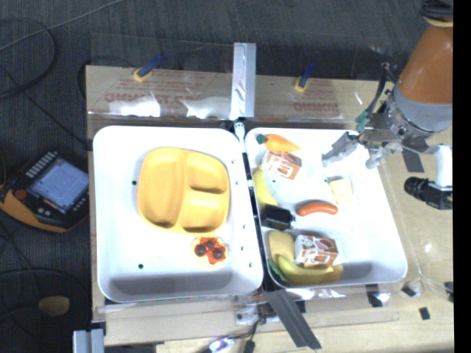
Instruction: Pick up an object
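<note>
Pincer (358, 150) spread open, holding nothing, above right bin (383, 219). Below: smooth glossy sausage (316, 209), pale flat block (340, 190), curved banana (305, 272).

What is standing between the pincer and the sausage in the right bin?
Nothing visible blocks it. The pincer hangs over the right bin, and the sausage lies lower left of it, with only a pale block beside the path.
</note>
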Motion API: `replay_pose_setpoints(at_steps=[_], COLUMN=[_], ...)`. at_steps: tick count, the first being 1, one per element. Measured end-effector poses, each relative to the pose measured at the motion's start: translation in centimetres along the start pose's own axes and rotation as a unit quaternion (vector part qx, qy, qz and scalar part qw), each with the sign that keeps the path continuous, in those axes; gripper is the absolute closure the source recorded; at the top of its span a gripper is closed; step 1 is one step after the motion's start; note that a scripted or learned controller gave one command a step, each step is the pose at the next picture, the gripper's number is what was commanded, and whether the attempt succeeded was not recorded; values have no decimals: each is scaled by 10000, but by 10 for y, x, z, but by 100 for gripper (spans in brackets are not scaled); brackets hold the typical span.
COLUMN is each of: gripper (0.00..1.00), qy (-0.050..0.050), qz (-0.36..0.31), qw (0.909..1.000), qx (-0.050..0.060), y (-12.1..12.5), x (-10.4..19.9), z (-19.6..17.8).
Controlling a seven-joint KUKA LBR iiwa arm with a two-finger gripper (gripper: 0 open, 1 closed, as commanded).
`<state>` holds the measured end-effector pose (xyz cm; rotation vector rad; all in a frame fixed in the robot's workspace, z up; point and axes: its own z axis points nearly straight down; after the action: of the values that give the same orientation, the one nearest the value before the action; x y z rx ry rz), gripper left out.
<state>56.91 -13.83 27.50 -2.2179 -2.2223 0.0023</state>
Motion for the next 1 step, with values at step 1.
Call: replay_pose_setpoints(at_steps=[1], gripper=[0], qy=[7], qz=[-1712], qw=[9852], qx=[2], y=[1], x=[22], z=[85])
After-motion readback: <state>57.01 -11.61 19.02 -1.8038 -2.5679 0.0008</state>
